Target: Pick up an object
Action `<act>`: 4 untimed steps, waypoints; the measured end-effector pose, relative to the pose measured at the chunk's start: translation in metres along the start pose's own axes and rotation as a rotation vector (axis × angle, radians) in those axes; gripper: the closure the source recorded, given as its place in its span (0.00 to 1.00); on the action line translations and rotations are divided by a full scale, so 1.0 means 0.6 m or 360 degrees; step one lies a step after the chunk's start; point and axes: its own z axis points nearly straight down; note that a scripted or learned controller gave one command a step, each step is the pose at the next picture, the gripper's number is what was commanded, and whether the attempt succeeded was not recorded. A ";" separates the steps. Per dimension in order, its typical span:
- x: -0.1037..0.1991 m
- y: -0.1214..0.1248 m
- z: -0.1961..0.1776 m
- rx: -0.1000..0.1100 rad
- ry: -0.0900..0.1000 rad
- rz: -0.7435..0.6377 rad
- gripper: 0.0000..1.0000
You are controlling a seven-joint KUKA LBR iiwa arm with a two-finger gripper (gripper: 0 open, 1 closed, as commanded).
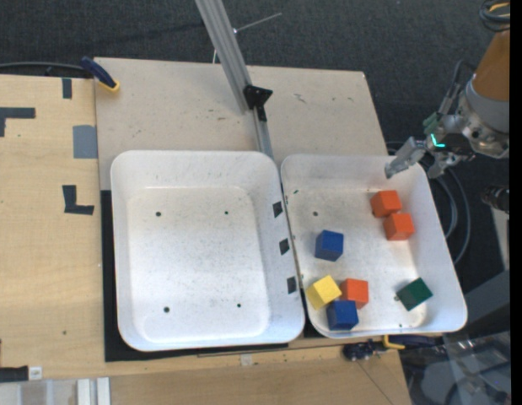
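Your claw (410,155) hangs at the upper right corner of the right bin (442,264), just over its rim, with the grey wrist and orange-banded arm (497,74) reaching in from the right. You cannot tell whether the claw is apart or together: one grey finger shows, slanting down and to the left, and the rest is lost against the wrist. Nothing shows in it. Nearest below it you have two orange blocks (392,214), one just above the other and touching or nearly so, near the bin's right wall. Farther down and left sits a blue cube (329,245), alone near the bin's middle. Along the front edge lie a yellow cube (324,290), a third orange block (355,291) and a second blue cube (342,314), packed close together, with a dark green block (414,294) apart to their right. The blocks are near-cubes, so no long axis stands out; most sit slightly turned against the bin walls. The left bin (126,251) lies beside the right one on the desk (41,251). A slanted metal rail (227,45) crosses the top.
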 end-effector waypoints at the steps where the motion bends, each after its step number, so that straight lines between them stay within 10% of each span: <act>1: 0.000 0.001 -0.005 -0.0007 -0.0003 -0.0002 0.00; 4: -0.014 -0.011 0.252 -0.0031 -0.0021 0.0000 0.00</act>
